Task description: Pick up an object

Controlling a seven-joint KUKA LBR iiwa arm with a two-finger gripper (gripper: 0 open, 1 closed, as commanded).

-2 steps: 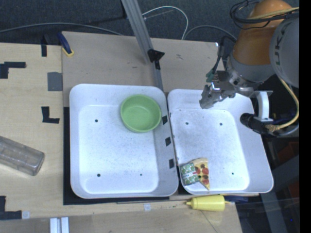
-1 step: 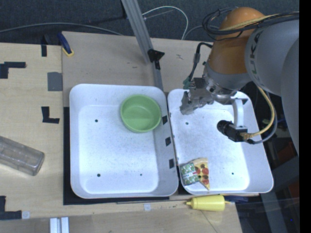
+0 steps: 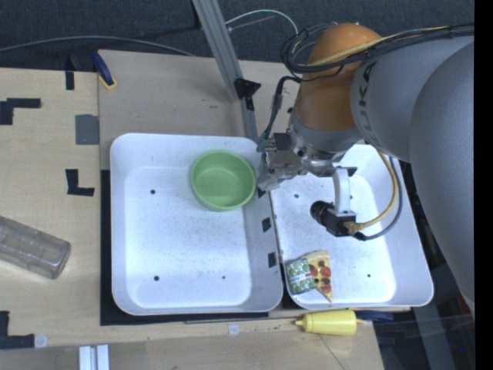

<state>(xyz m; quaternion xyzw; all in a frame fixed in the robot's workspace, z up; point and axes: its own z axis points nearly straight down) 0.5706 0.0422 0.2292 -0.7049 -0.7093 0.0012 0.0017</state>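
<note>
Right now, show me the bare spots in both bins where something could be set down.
Left bin: its whole floor below and left of the green bowl is bare. Right bin: a bare strip lies right of the snack packet, toward the near right corner. Crowded: the right bin's far half, under the gripper, the arm and the black part with its hose.

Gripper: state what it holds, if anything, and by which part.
It cannot be told. The gripper sits at the green bowl's right rim, over the divide between the two bins, but no object is visibly held.
</note>
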